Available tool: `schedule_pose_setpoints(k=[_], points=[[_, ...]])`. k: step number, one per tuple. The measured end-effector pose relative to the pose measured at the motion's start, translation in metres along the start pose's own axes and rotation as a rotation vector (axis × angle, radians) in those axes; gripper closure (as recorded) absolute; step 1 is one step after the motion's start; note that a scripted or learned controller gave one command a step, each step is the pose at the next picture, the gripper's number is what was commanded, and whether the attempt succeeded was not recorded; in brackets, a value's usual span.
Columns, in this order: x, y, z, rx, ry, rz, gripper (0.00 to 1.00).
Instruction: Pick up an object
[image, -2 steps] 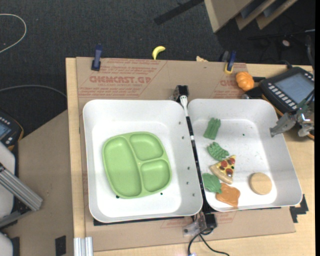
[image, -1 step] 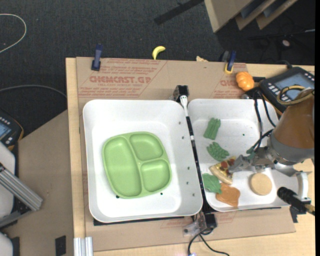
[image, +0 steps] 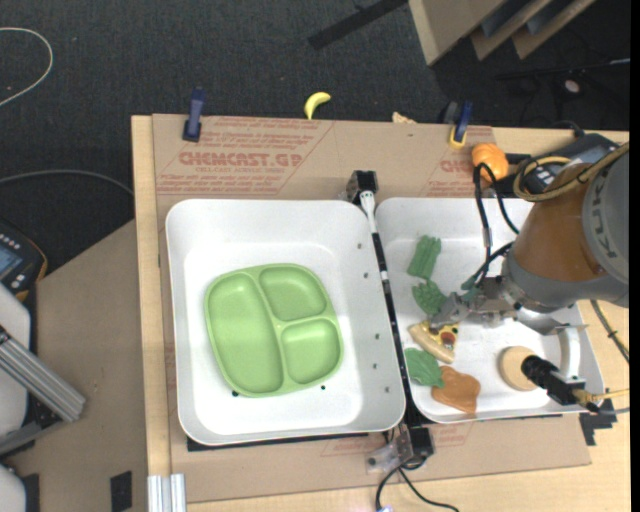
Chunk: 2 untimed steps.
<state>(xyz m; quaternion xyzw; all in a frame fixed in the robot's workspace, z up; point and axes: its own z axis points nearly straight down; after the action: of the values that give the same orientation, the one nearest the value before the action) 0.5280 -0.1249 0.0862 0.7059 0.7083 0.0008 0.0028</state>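
Observation:
The right bin (image: 470, 222) holds several toy food pieces. A green pickle-like piece (image: 424, 256) lies toward the back, a leafy green piece (image: 430, 297) sits below it, and another green piece (image: 425, 369) lies near the front. A pizza slice (image: 436, 340) rests in the middle, an orange-brown toast-like piece (image: 456, 390) sits at the front, and a tan round piece (image: 516, 367) lies to the right. My gripper (image: 462, 312) hangs low over the bin's middle, just right of the pizza slice and the leafy piece. Its tips are hard to make out.
The left bin (image: 190, 300) holds a green divided plate (image: 273, 328). A black divider bar (image: 378, 250) runs between the bins. A yellow banana toy (image: 317, 103) and blue clamps (image: 193, 117) sit at the cardboard's back edge. Cables and an orange piece (image: 488, 158) hang by the arm.

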Motion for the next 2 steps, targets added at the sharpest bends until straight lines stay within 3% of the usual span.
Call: schedule_pose_setpoints(k=[1, 2], points=[[0.094, -0.048, -0.105, -0.002, 0.007, -0.006, 0.00], [0.120, -0.040, -0.099, 0.003, 0.003, 0.000, 0.00]])
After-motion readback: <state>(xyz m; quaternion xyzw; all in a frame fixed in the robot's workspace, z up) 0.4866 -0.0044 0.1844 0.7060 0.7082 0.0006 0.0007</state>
